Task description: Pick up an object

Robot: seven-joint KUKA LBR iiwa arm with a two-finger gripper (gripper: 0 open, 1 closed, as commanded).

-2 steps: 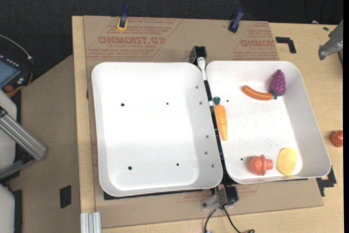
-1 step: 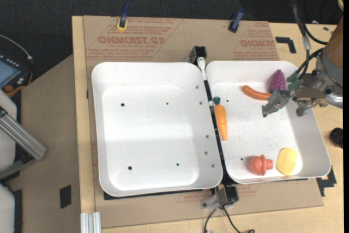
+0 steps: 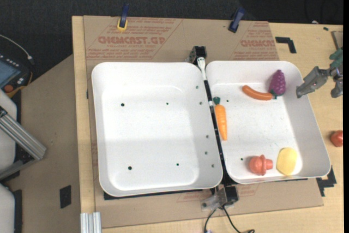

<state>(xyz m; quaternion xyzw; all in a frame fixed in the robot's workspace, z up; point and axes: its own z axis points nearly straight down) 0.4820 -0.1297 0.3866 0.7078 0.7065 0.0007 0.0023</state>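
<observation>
White plastic forms two shallow bins side by side on the tabletop (image 3: 163,30). Five toy foods lie in the right bin (image 3: 305,117): an orange carrot (image 3: 220,121) against its left wall, a curved orange sausage (image 3: 257,94) touching a purple grape bunch (image 3: 277,82) near the far edge, and a red piece (image 3: 260,164) just beside a yellow lemon (image 3: 287,161) at the near edge. The tool (image 3: 316,80) hangs over the bin's right rim, clear of every item; whether it is apart or together cannot be told.
</observation>
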